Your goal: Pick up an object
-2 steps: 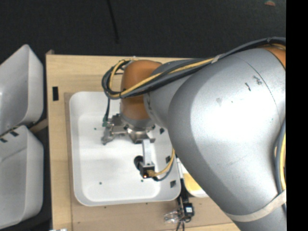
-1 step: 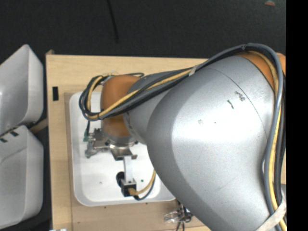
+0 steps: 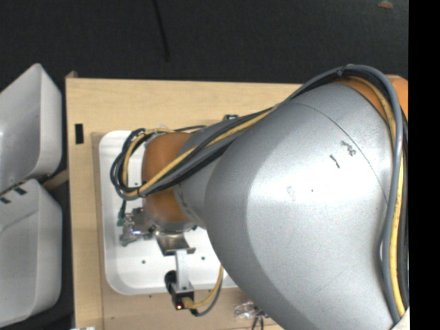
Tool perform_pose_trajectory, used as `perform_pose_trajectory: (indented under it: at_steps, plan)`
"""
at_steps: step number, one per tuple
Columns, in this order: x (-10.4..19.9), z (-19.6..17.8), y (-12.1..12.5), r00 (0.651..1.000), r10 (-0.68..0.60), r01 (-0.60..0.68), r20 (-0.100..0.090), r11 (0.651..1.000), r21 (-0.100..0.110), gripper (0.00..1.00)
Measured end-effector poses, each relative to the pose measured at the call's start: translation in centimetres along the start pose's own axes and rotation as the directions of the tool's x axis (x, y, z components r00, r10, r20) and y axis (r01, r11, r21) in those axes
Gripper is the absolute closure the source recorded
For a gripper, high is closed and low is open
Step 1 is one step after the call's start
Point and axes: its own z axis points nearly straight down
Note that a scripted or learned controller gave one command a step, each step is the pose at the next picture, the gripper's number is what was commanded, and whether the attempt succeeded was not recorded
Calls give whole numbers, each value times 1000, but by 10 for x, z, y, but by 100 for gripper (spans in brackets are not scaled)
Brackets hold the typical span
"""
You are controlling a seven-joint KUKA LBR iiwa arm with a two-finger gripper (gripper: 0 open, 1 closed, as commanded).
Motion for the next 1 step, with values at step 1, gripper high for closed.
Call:
perform_pose_trajectory:
  at_steps: [1]
  plan:
    - [-1,-11,3,1000,9,-9,-3,1000,0,100]
